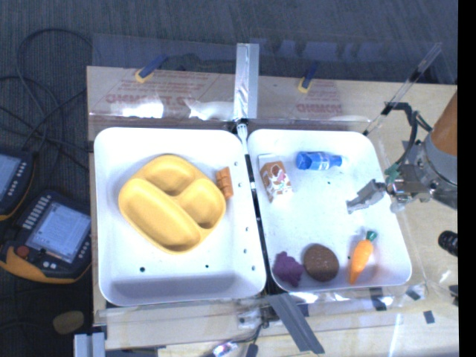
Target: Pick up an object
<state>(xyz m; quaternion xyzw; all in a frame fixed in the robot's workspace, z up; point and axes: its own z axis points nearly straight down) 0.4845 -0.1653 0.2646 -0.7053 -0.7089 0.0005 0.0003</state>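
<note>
Lying orange carrot (361, 258), green-topped, ungrasped.

Yellow dish (172, 201), blue bottle (318, 161), orange carrot (361, 258), brown ball (320, 262), purple, possibly grape-like, lump (288, 268).

End effector (370, 195) over right bin (387, 171), above carrot (361, 256); blue bottle (318, 161), brown ball (320, 262) nearby; yellow dish (172, 201) in left bin (108, 199).

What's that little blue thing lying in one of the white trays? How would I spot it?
Look at the right tray. Near its far edge lies a small blue bottle on its side, just right of a small carton. It is the only blue item; its tray-mates are orange, brown and purple.
</note>
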